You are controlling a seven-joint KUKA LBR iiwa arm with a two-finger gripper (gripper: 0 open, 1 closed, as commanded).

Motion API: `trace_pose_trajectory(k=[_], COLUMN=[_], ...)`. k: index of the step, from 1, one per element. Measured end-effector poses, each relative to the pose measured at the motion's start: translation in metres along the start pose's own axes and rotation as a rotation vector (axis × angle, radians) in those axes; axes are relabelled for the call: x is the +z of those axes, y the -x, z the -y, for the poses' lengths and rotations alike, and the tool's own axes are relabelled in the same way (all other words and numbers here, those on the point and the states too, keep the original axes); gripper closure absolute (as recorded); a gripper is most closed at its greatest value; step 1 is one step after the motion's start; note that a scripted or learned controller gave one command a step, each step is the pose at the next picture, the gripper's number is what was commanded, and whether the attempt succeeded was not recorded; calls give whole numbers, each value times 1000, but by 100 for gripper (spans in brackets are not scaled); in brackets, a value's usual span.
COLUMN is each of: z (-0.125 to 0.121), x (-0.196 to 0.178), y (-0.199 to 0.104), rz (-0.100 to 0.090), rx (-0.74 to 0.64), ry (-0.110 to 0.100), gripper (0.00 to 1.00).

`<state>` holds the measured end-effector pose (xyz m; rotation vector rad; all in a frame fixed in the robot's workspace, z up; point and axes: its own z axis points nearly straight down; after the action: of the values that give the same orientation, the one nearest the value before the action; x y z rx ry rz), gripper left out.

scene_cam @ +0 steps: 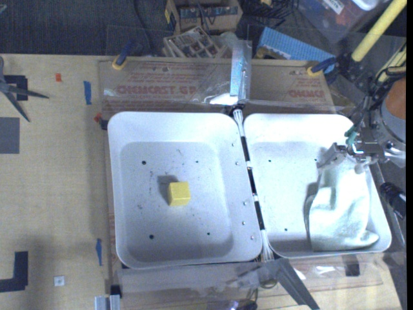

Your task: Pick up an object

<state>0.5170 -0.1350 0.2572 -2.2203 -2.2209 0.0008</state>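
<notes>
the pincer (352,155) sits over the right edge of the right bin (284,141); whether it is released or clenched cannot be told. from the left: a yellow block (179,194) lies near the middle of the left bin (129,134), then a white cloth (339,215) lies crumpled in the right bin, just below the pincer.

Grey metal gripper (352,152), teal accent, thin dark cables, orange band (395,95) above.
</notes>
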Motion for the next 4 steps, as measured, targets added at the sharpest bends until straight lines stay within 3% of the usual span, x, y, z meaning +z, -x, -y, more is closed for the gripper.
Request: trace_pose_trajectory(k=[1,2,3,4], z=[34,33,37,37], x=[168,157,96,86], y=[-23,-21,-6,-5], rz=[4,6,2,3], rx=[-271,-267,223,226], ry=[13,20,3,6], gripper=[0,100,100,100])
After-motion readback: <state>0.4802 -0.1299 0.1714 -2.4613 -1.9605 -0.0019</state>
